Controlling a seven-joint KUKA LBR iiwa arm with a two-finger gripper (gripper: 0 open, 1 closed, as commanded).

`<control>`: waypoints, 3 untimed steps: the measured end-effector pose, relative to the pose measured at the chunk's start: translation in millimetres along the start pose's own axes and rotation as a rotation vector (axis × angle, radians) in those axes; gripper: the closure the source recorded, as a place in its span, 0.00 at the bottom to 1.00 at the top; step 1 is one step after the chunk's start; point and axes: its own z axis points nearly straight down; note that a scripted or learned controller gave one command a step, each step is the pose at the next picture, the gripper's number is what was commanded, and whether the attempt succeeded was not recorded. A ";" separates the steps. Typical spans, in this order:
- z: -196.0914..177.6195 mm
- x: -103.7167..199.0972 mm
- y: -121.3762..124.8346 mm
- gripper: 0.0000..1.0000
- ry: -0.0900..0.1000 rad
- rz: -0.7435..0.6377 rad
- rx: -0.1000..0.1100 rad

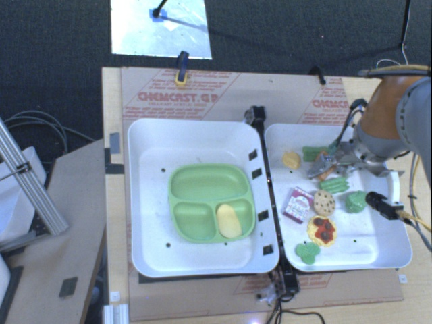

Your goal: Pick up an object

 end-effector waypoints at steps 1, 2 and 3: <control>-3.0 -13.3 36.5 0.00 0.009 0.006 0.032; -182.1 -3.4 55.1 0.00 -0.009 -0.001 -0.022; -139.8 11.5 -39.2 0.00 -0.001 0.008 0.006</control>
